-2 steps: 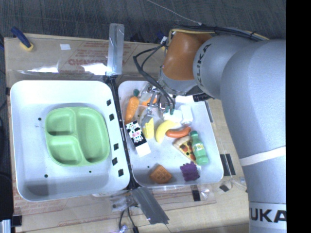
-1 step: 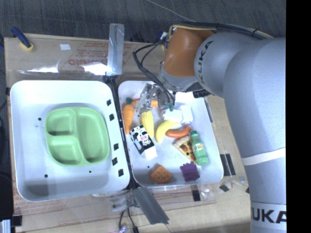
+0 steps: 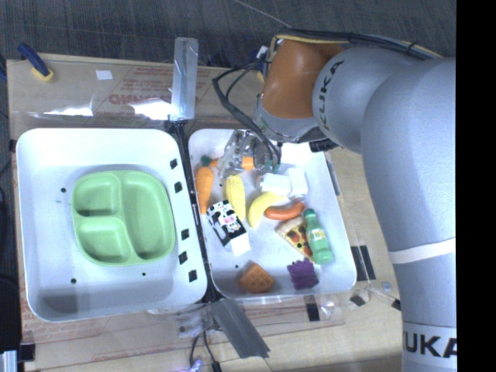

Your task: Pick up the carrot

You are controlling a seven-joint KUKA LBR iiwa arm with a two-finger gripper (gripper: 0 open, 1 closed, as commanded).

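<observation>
orange and tapered, the carrot (image 3: pixel 204 186) lies along the left wall of the right bin (image 3: pixel 335 208), just left of and a touch below the gripper (image 3: pixel 242 155), which hangs over that bin's upper part, apart from the carrot with nothing visibly held, though i cannot tell how wide it stands. around the carrot sit a corn cob (image 3: pixel 235 196), a banana (image 3: pixel 263 205), a sausage (image 3: pixel 284 210), a pizza slice (image 3: pixel 295 235), a green bottle (image 3: pixel 316 237), purple grapes (image 3: pixel 303 273), a cookie (image 3: pixel 256 278) and a cow-print carton (image 3: pixel 227 222). the left bin (image 3: pixel 35 208) holds a green divided plate (image 3: pixel 122 216).
</observation>
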